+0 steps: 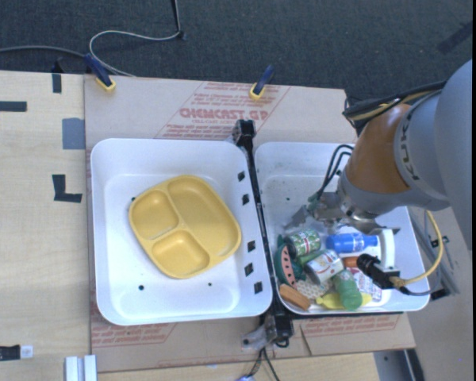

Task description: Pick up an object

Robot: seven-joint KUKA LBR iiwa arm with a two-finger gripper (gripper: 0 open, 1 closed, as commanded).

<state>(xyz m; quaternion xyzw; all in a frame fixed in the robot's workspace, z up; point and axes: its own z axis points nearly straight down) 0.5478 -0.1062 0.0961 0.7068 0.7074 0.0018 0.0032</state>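
Claw (317, 210) above can (305, 243); cardboard (214, 113) reads "CHEMCAST GP".

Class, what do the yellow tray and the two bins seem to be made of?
Yellow tray: probably moulded plastic, smooth with a dull sheen, three rounded compartments pressed in. Left bin and right bin: likely white plastic, with thin rounded rims and a smooth, slightly glossy surface.
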